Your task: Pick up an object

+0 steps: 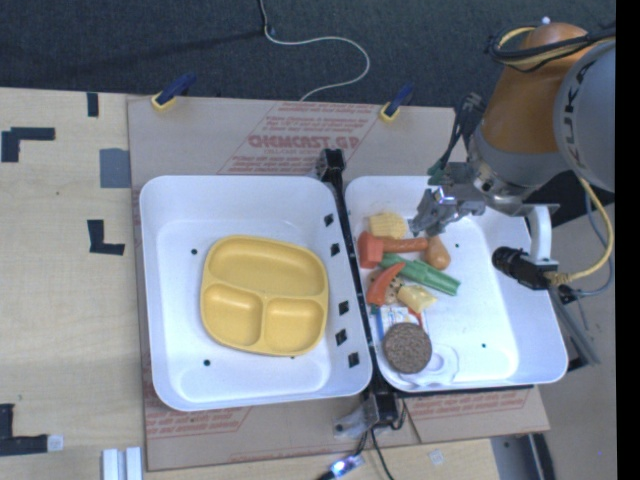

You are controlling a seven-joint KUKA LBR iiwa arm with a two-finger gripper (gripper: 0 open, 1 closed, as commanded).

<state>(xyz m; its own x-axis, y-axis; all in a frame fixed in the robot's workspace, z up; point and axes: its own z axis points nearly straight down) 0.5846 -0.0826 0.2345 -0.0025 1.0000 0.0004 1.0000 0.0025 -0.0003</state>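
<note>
The gripper (pixel 432 218) is hanging over the right bin (pixel 520 353), at about 11 o'clock from that bin's middle, close to its far wall. Whether its fingers are spread or pressed together, I cannot tell, because they are dark and small against the toys; nothing is visibly sitting between them.

The toy food pile is lying just at 7 o'clock from the gripper, along the bin's left side. The nearest pieces are a yellow corn piece (pixel 388 227) at 9 o'clock and an orange carrot-like piece (pixel 436 253) directly at 6 o'clock, almost under the fingertips. A red-orange sausage-like piece (pixel 392 246) is lying with its long axis running from 9 to 3 o'clock. A green bean pod (pixel 432 278) is pointing from 10 to 4 o'clock. Farther at 6 o'clock a brown round patty (pixel 407 347) is resting.

The arm is reaching in from 3 o'clock, with its orange band (pixel 525 93) above the wrist, and the wrist is tilting down toward the pile.

The left bin (pixel 175 368) is bearing a yellow divided plate (pixel 264 294)
</note>
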